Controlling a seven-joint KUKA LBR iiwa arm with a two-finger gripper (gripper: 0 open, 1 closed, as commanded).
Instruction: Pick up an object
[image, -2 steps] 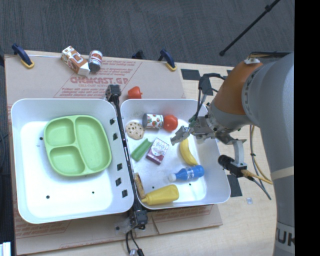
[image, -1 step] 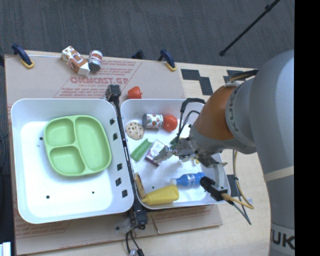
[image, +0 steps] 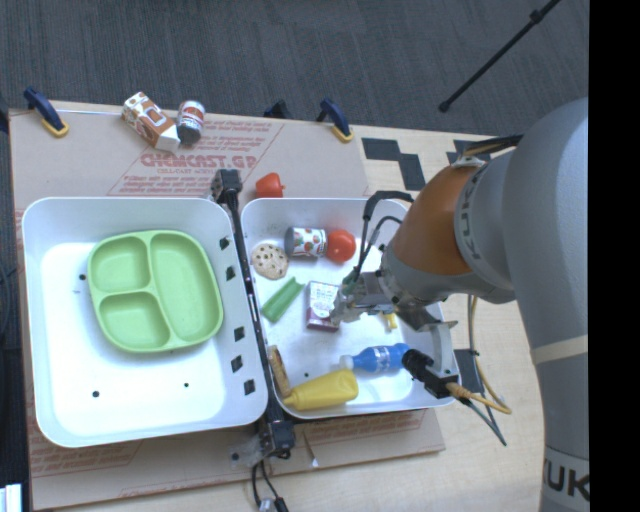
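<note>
The gripper (image: 345, 305) hangs low in the right bin (image: 392, 398), its tips at the right edge of a small packet (image: 322, 305) mid-bin; whether they are spread I cannot tell. A blue bottle (image: 378, 359) lies near the bin's front edge

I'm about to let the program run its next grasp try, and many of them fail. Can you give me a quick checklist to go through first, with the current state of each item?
1. Gripper over the right bin: ok.
2. Target within reach: ok, the small maroon packet lies beside the gripper.
3. Packet already held: cannot tell.
4. Neighbours clear of the packet: ok, the green stick and blue bottle lie apart from it.
5. Green divided plate out of the way in the left bin: ok.
</note>
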